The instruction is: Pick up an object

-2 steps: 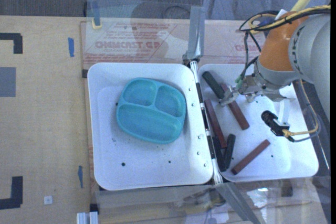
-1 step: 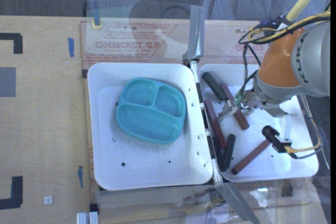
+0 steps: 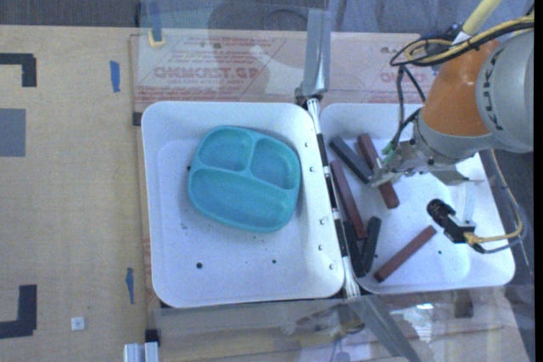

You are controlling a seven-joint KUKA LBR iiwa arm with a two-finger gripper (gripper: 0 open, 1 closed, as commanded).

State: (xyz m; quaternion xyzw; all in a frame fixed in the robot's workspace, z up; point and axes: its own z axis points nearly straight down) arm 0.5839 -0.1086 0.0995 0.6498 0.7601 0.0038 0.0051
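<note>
Over the right bin [image 3: 485, 257], the gripper [image 3: 386, 176] hangs low from the grey and orange arm [image 3: 475, 102], just above or touching a brown bar [image 3: 374, 158] that lies aslant near the bin's far left. From this slanted view I cannot tell whether the tool is open or closed, and nothing can be seen held in it. I judge the brown bar to be the piece it is going for. The bar sits in a crowd: a dark bar [image 3: 348, 157] lies just beside it on the left, a second brown bar [image 3: 346, 201] runs along the bin's left wall, a black bar [image 3: 369, 246] rests near the front, and a third brown bar [image 3: 405, 253] lies tilted, well apart towards the middle. The left bin [image 3: 170, 271] holds a teal divided plate [image 3: 244, 178], which plays no part in this. The main danger looks to be the crowding: if the tool closes while sitting across both the brown bar and the dark one, it may pinch only an edge, or knock one piece against the other so that neither is taken. The bar is also long and narrow, and the tool seems to stand nearer its front end than its middle, so even a firm hold could let the bar swing or slip out as it rises. A descent set too high would close on air; one set too low would press the bar against the bin floor and skid it aside.
</note>
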